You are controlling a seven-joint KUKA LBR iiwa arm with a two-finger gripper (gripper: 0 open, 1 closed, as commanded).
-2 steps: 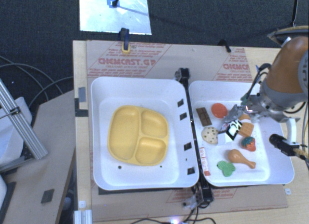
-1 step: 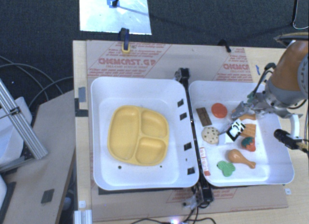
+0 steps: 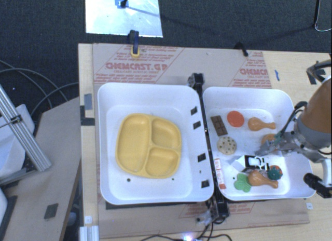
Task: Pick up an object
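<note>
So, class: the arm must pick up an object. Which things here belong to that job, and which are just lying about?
Job:
gripper
right bin
drumstick
orange disc
chocolate bar
cookie

Lying about:
yellow tray
left bin
blue clamp

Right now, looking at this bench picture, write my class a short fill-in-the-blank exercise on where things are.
1. The yellow tray has ___ compartments.
2. The yellow tray lies in the ___ bin.
3. The orange disc lies in the ___ bin.
4. The claw hangs over the ___ bin.

Missing words: three; left; right; right
</note>
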